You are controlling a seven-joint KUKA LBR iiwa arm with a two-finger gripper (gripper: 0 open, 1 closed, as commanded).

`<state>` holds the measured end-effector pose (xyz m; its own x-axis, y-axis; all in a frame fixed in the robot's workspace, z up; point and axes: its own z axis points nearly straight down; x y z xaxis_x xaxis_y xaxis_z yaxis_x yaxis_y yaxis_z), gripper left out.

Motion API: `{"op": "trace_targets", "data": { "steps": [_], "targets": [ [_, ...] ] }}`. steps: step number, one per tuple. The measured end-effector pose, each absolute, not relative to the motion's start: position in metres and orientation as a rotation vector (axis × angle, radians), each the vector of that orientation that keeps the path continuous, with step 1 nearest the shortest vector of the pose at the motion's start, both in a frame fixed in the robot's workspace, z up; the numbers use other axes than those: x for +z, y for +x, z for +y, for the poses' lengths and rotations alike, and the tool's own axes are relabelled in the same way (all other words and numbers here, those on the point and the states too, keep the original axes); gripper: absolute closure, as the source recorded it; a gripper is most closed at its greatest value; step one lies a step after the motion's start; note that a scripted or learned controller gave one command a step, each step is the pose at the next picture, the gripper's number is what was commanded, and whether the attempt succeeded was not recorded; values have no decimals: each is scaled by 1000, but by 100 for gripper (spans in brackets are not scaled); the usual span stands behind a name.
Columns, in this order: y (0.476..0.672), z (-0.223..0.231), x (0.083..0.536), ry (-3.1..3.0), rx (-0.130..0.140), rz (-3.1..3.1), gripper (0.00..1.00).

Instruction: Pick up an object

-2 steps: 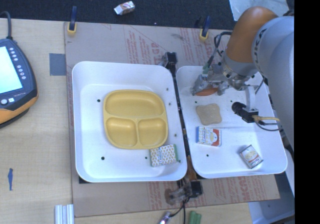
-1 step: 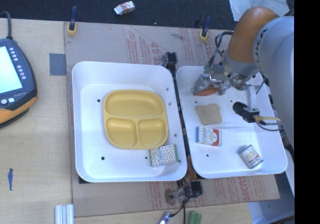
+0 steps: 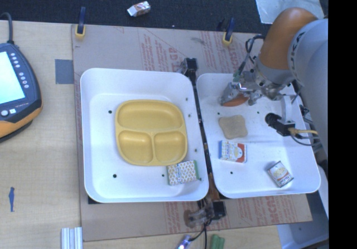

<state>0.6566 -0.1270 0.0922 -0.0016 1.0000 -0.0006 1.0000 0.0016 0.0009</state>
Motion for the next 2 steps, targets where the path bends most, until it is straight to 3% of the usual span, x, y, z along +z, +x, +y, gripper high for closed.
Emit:
{"op": "trace_targets", "data": {
  "steps": [2],
  "targets": [
    [657, -129, 92, 2219, 1, 2222, 0]
  ]
}}
